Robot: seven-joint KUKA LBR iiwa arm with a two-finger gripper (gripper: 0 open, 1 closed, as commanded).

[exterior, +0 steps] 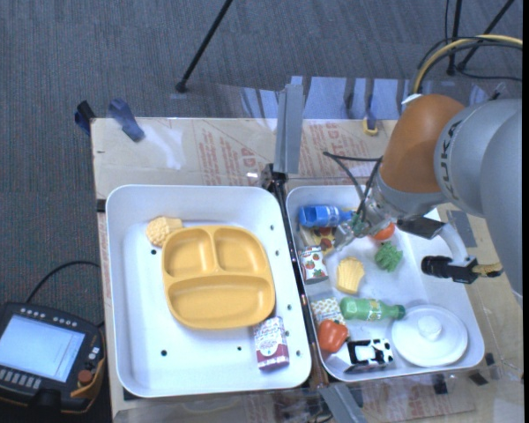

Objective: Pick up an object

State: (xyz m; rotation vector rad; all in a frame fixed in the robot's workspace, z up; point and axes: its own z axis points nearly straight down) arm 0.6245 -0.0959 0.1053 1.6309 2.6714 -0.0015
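My gripper (356, 227) reaches down into the right bin (473, 324) near its far end, under the grey arm with the orange band (420, 152). It sits just right of a blue bottle (320, 215) and close to a small orange-red piece (384, 233). A green broccoli-like toy (389, 256) and a yellow wedge (350, 275) lie just in front of it. Nothing can be made out in its grasp.
The right bin also holds a green bottle (370, 308), a red pepper (331, 334), a white round lid (429, 333), a black-and-white toy (368, 352) and a small carton (314, 264). In the left bin (128, 324) lie a yellow divided plate (219, 276), a waffle piece (163, 230) and a red carton (271, 342).
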